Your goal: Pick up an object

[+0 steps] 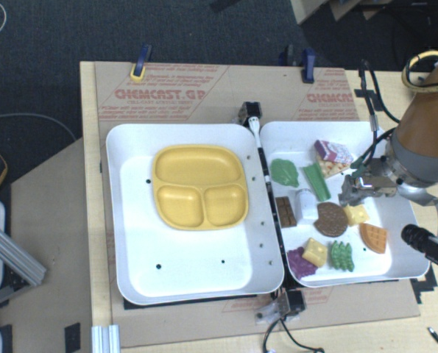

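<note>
The grey arm with the orange band (425,127) enters from the right and is cut off by the frame edge. Its pincer (356,187) hangs over the right shallow white bin (403,271). The pincer appears as a dark, blurred mass, so whether it is wide, narrow or holding something cannot be told.

The right bin holds small toy food pieces:
- purple and white box (333,151), near the far wall;
- green leaf-shaped piece (283,172);
- long green stick-shaped piece (316,182), beside the leaf;
- dark brown rectangular bar (285,211), near the left wall;
- round brown disc (331,219), just below and left of the pincer;
- small pale yellow piece (358,214), touching or nearly touching the disc's right edge;
- orange waffle-textured wedge (374,237);
- yellow block (316,251);
- purple lumpy piece (299,262), partly covered by the yellow block;
- green bumpy pod-like piece (341,256).

A pale piece next to the box is partly hidden by the arm's cabling and cannot be identified.

The left shallow white bin (130,219) holds a yellow three-compartment plastic plate (200,185). Both bins rest on the worktop (204,87), which bears red lettering.
</note>
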